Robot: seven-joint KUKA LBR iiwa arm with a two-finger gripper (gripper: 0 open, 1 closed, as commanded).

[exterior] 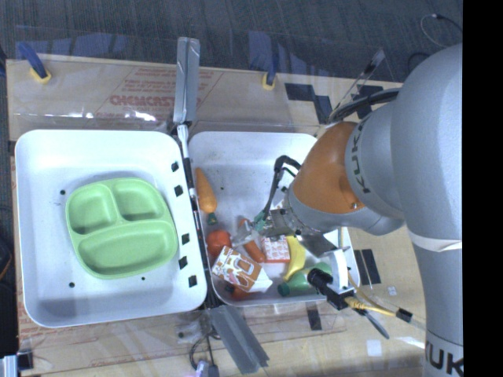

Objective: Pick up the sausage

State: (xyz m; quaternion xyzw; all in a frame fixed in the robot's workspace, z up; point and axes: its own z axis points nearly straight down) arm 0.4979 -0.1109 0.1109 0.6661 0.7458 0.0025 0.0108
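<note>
Grey and bulky, the arm [424,155] fills the right side of the frame, its orange band [334,171] hanging over the right bin [244,144]. Below the band the gripper [263,225] reaches down into a pile of items at the bin's lower middle; whether its jaws are open or closed cannot be told, nor whether anything is caught in them. Against the right bin's left wall, well up from the pile, lies the sausage [205,191], orange-brown and roughly upright in the frame, apart from the gripper. Around the gripper sit a small printed carton [236,269], a yellow banana [295,259] and a green bottle [302,283]. Over in the left bin [47,163] rests a green divided plate [120,228].
</note>
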